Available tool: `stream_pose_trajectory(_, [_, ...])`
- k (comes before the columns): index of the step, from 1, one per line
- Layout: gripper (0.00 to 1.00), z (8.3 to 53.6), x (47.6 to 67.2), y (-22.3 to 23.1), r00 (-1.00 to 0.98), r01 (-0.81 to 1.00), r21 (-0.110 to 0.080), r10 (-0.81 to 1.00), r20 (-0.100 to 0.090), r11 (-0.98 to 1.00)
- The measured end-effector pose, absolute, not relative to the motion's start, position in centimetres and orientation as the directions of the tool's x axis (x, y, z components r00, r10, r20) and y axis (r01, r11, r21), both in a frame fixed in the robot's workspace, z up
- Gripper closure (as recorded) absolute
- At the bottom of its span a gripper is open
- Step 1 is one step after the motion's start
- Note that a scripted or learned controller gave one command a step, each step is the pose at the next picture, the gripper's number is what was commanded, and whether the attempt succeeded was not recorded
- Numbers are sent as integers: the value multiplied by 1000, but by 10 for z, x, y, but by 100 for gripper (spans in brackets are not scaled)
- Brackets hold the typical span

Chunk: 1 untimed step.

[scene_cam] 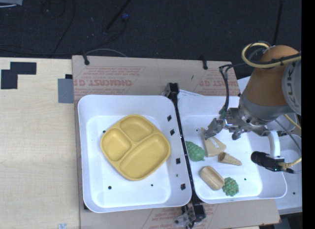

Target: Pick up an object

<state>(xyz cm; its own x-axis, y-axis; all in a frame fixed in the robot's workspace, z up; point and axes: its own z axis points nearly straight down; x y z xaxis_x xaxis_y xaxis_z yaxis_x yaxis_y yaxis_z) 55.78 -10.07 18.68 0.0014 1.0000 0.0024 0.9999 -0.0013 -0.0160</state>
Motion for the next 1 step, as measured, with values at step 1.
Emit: stream_pose_trajectory(1, [0, 193, 561, -101, 0, 1000, -4, 1000, 1, 0])
